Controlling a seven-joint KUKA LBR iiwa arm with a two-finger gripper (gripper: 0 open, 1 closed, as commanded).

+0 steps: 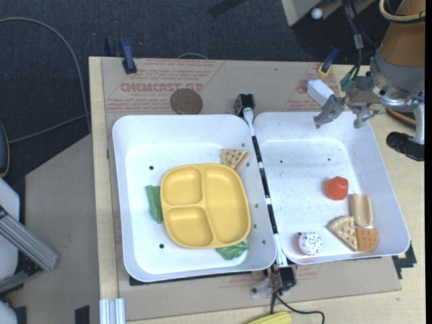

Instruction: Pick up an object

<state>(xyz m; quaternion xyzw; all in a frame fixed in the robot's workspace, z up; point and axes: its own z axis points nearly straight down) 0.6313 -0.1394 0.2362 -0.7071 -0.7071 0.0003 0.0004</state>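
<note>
Nearest us, at the front edge of the right bin (388, 201), we see a white, speckled ball-like toy (310, 243), and just beside it toward the bin's front right corner a waffle piece (355, 235) lies flat. Touching the waffle's far side is a small hot-dog bun (361, 209), and a little farther into this bin sits a red tomato (336, 187), apart from the bun. All of these rest on the bin floor, untouched.

Over the far rim of the right bin we find the gripper (345, 113), its two grey fingers spread apart with nothing between them. It hangs well clear of the tomato and the other pieces, which lie toward the opposite, near side of that bin. Behind it the arm's orange band (403, 39) rises toward the upper right.

Left of the right bin, sharing the middle divider, stands the left bin (128, 181). A yellow three-compartment plate (204, 205) lies in its middle. A green leaf (154, 202) pokes out from under the plate's left side, another green piece (233, 251) from under its near edge, and a small waffle triangle (235, 158) lies at its far right corner, close to the divider.
</note>
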